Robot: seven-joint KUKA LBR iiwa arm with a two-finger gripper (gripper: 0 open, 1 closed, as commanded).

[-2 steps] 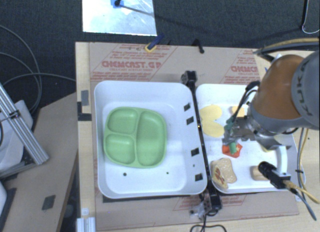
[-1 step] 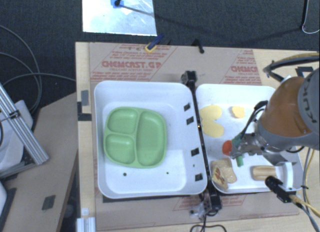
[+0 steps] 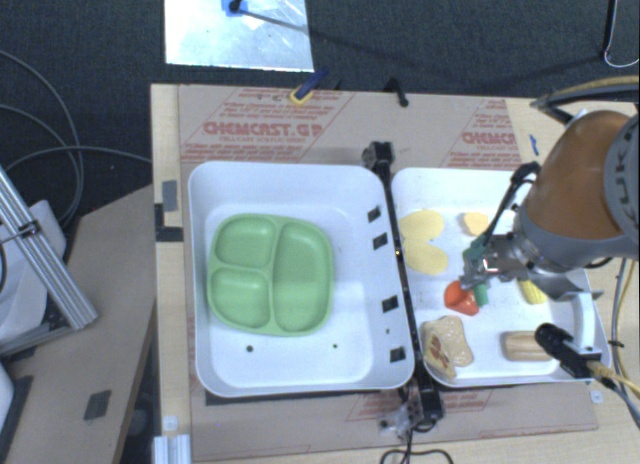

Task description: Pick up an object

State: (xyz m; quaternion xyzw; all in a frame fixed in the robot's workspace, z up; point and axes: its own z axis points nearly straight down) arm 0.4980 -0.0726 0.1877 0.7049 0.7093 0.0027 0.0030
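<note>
Both white bins, the left bin (image 3: 220, 202) and the right bin (image 3: 440, 187), look like smooth plastic with a soft sheen. The green divided plate (image 3: 270, 274) in the left bin is matt, smooth plastic. In the right bin the yellow pieces (image 3: 425, 242), the red piece (image 3: 460, 299) and the tan roll (image 3: 523, 346) at five o'clock look like smooth moulded toy plastic. The bench top (image 3: 265, 122) under the bins is matt brown cardboard with red print. At eleven o'clock a shiny, crinkled silvery sheet (image 3: 240, 12) lies on dark, rough carpet (image 3: 80, 12). The arm's orange band (image 3: 585, 167) is glossy; the ribbed rail (image 3: 40, 252) at nine o'clock looks like brushed metal.
</note>
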